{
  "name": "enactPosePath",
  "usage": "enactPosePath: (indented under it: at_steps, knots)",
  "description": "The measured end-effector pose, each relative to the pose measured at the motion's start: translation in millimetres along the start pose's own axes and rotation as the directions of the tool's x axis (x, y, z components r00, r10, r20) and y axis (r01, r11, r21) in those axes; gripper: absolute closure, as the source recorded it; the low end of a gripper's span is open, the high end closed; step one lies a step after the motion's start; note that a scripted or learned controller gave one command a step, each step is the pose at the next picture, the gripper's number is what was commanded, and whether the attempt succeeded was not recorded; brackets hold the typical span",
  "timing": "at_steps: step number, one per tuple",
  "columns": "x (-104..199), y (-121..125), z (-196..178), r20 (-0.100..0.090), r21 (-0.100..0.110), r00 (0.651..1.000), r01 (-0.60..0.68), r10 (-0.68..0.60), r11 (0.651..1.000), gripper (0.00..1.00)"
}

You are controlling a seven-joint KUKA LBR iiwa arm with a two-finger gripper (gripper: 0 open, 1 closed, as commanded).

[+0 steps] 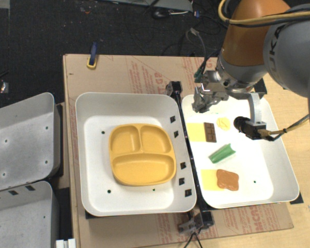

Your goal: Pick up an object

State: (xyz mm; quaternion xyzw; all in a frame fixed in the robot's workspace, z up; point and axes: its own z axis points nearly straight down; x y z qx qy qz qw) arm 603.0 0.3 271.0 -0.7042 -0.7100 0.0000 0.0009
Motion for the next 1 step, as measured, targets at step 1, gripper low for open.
enactPosePath:
  at_steps: [1]
  knots:
    - [60.2, -8.4, 17.6, -0.001, 0.001, 1.0, 0.001, -0.001, 1.0, 1.0]
